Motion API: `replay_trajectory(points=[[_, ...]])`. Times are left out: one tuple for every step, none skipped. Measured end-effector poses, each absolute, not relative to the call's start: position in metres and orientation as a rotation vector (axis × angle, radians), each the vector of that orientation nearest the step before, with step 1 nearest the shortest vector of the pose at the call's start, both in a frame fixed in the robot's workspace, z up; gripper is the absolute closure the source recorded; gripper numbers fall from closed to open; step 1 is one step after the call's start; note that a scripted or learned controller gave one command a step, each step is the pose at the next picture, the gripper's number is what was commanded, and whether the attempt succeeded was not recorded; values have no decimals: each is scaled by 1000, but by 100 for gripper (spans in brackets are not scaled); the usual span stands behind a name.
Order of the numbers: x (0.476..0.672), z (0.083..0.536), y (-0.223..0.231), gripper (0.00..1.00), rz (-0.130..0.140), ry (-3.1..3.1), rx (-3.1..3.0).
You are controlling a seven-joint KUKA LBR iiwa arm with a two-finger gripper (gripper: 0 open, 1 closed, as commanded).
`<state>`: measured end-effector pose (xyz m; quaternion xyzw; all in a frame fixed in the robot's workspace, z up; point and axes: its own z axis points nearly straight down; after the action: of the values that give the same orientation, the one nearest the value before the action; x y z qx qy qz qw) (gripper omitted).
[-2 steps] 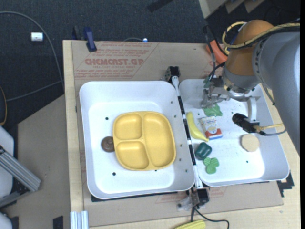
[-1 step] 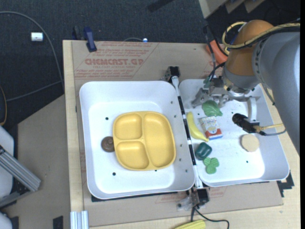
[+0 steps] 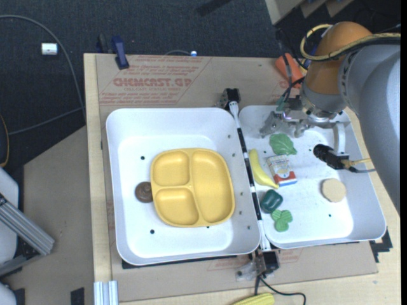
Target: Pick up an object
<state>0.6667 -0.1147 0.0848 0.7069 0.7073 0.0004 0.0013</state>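
One banana (image 3: 260, 169) lengthwise along right bin's (image 3: 365, 224) left wall.

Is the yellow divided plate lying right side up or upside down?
Right side up: the yellow divided plate in the left bin shows three open compartments facing upward.

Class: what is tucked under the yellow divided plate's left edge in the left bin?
A brown round object pokes out from under the yellow divided plate. Its right part is covered, so its full shape stays hidden.
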Motion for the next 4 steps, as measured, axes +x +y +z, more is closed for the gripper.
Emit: replay_trajectory(points=[[642,85,-97,0,-2,2223,2223],[667,85,-109,0,2,2221,2218],[642,85,-106,0,-2,2222,2224],[667,85,-119,0,2,2220,2219]])
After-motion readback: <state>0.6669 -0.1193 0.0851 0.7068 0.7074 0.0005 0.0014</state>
